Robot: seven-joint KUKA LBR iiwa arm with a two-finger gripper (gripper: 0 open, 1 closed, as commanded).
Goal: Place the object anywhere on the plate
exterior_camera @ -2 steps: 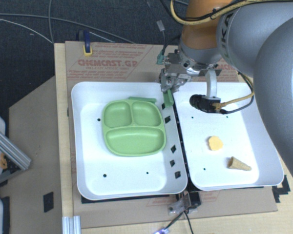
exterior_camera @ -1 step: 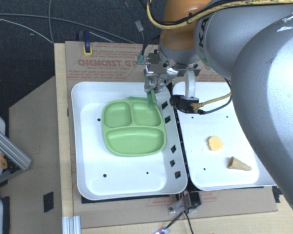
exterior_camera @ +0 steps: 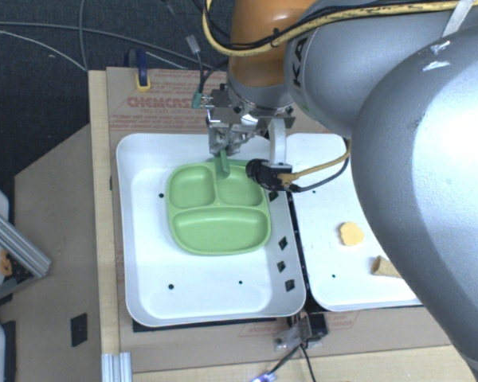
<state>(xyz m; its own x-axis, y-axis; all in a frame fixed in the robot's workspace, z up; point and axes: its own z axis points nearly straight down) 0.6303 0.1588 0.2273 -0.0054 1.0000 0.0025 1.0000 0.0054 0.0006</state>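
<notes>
A green divided plate lies in the left white bin, toward that bin's upper middle, with two small compartments along its far edge and one long compartment on the near side. The gripper hangs at the plate's twelve o'clock, just over the ridge between the two small compartments. A slim dark-green object sits between the fingertips and points down at that ridge; it is too small and too close in colour to the plate to name more exactly, and whether its lower tip touches the plate cannot be told. The fingers stand narrow, closed on this green piece.

From the claw, the rest of the plate spreads toward six o'clock. A black cable fitting with a yellow lead hangs at the plate's two o'clock, near the wall shared by the two bins.

In the right white bin, a round yellow piece lies at about four o'clock from the gripper, well apart from it. A tan block lies farther out along the same direction, partly hidden under the grey arm.
</notes>
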